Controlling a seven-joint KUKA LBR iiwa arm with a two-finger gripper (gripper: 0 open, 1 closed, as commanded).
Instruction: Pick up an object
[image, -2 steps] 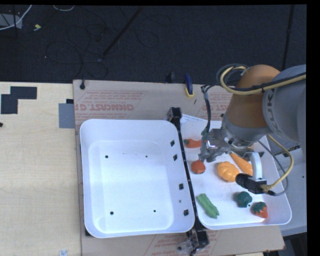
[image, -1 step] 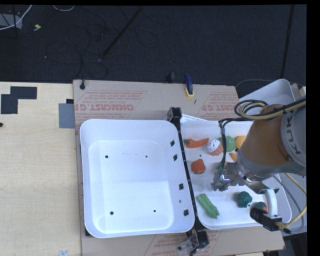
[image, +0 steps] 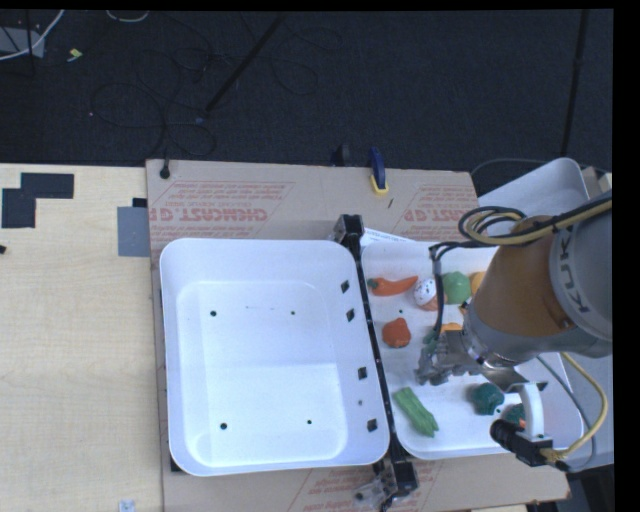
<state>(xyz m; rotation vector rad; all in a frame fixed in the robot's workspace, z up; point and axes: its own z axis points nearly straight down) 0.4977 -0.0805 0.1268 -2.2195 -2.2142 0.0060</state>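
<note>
In the right bin (image: 455, 445), I see the gripper (image: 436, 368) lowered over the floor between an orange-red block (image: 397, 333) and a green pepper-like toy (image: 415, 411), touching neither as far as I can judge. I cannot tell whether its jaws are open or closed. A carrot (image: 394, 286), a white die (image: 425, 292) and a green ball (image: 455, 287) lie farther back; a teal piece (image: 487, 398) lies near the front. The left bin (image: 180, 300) sits beside it.
</note>
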